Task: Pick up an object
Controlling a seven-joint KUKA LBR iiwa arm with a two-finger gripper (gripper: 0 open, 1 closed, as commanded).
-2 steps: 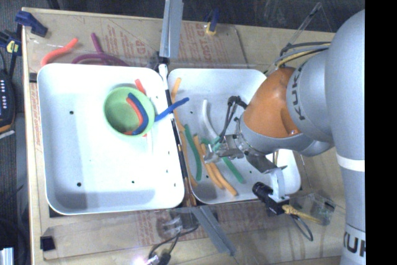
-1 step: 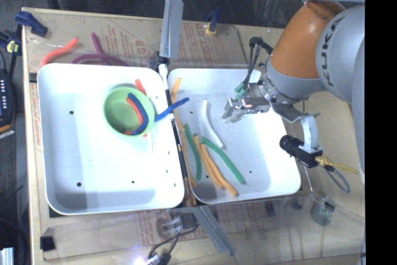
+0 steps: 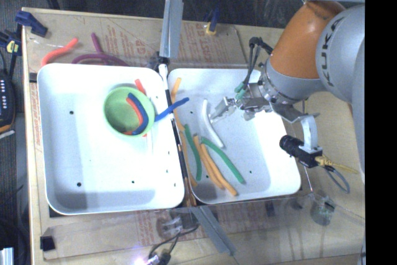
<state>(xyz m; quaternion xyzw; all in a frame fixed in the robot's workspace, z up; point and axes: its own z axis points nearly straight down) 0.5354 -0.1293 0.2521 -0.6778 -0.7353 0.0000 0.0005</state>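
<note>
The pincer (image 3: 224,110) hangs low in the right white plastic bin (image 3: 273,180), tips splayed and empty, right beside the curved white plastic strip (image 3: 208,124), likely lined up to grab it. Orange and green sticks (image 3: 214,161) lie nearby.

A robotics lab: a bench (image 3: 93,220) bearing two white bins (image 3: 62,152) (side by side), clamps (image 3: 30,22) and cables (image 3: 99,59).
</note>
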